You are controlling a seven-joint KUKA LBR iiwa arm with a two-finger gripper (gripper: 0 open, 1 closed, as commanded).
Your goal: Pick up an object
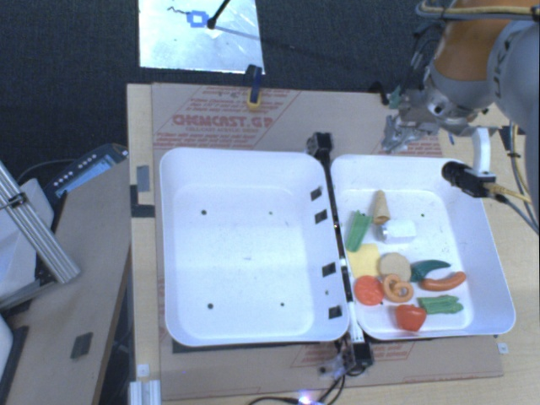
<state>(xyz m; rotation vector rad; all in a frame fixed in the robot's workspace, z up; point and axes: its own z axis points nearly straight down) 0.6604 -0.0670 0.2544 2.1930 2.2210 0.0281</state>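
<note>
Red tomato near bin rim

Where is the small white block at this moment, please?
The white block lies in the right bin, near its middle, just right of the cone-shaped piece and above the round beige slice.

Left bin wide open, toy food crowding right bin's near half

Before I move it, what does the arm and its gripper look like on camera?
The arm is grey with a broad orange band above the wrist. Thin cables loop beside the band. Below sits a silvery metal wrist block, then the small grey two-finger gripper. A black cylindrical part with a white bracket juts out beside it.
</note>
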